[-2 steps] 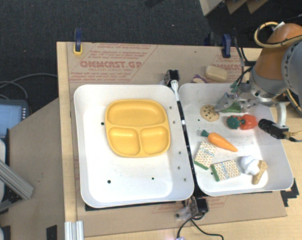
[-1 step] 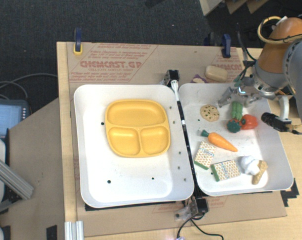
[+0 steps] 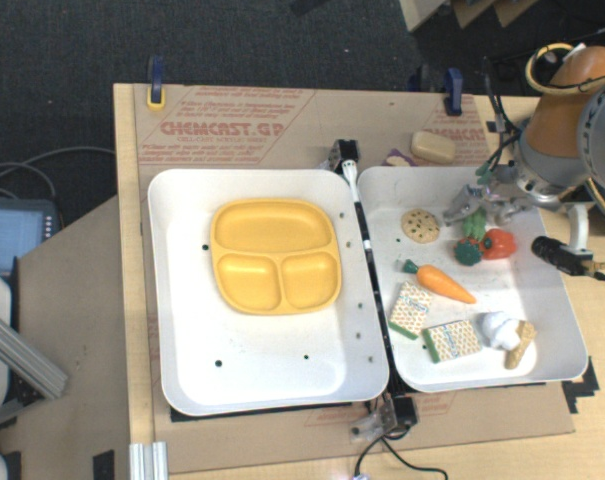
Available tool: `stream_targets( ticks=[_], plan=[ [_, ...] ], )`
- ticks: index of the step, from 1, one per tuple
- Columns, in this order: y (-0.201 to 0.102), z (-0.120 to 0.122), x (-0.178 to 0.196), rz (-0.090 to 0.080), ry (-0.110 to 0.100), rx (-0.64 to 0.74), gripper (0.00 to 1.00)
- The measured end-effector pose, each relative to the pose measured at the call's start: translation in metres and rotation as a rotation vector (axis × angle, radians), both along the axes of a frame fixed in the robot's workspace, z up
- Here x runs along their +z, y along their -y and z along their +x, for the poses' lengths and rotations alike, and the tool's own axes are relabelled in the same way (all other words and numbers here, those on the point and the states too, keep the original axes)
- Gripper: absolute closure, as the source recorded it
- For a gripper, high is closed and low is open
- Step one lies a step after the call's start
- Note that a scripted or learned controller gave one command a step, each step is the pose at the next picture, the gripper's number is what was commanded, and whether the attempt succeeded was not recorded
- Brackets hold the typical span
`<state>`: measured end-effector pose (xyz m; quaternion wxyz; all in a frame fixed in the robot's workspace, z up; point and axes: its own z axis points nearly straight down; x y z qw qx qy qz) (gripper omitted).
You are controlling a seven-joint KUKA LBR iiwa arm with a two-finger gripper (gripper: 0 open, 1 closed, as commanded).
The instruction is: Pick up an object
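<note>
While arm (image 3: 567, 118) reaches in from right, claw (image 3: 479, 200) hangs low over right bin (image 3: 562, 353), above toy tomato (image 3: 497, 244); finger state unclear.

The arm (image 3: 567, 128) is round and grey, with a fat orange band near its end. A yellow ring sits above the band. Black cables run along it. The gripper (image 3: 479, 200) at the tip is thin grey metal.

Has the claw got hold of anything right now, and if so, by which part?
Cannot be told. The claw sits low at the right bin's far side, just above the green-topped tomato toy, but no object is visible between its tips.
</note>
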<state>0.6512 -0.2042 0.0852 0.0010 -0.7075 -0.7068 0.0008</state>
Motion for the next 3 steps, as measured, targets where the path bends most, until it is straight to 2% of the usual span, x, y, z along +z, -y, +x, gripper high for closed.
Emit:
stream_targets(
  ticks=[1,2,3],
  plan=[
    [0.0,0.001,0.011,-0.002,0.004,0.001,1.0],
    [-0.077,0.008,0.0,-0.001,-0.006,0.005,1.0],
    [-0.14,-0.055,0.105,0.003,0.004,0.006,1.0]
  ],
)
